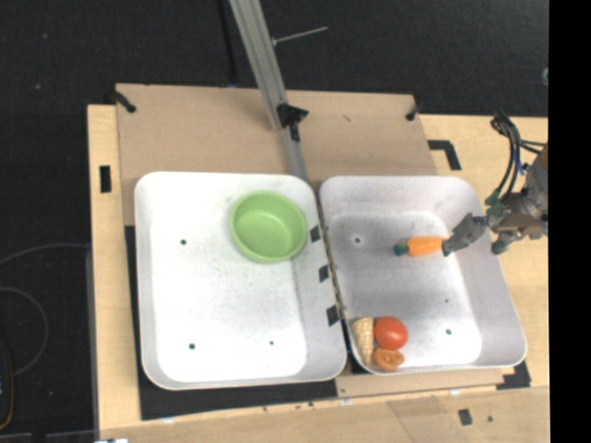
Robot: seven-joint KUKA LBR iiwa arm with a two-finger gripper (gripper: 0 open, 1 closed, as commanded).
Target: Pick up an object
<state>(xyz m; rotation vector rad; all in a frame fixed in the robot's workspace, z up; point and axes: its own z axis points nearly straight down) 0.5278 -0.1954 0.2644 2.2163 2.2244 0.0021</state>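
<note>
Gripper (459,238): dark, reaching in from the right over the right bin; one finger tip touches the carrot's right end; whether it is apart or together, I cannot tell.
Carrot (422,245): small, orange with a green stub at its left end, lying flat in the right bin (416,197), toward its far right.
Tomato (391,331): red, at that bin's near edge.
Green bowl (269,227): in the left bin (185,293).

2 white bins (157,275), 1 green bowl (269,227), 1 carrot (423,245), 1 tomato (391,331).
</note>
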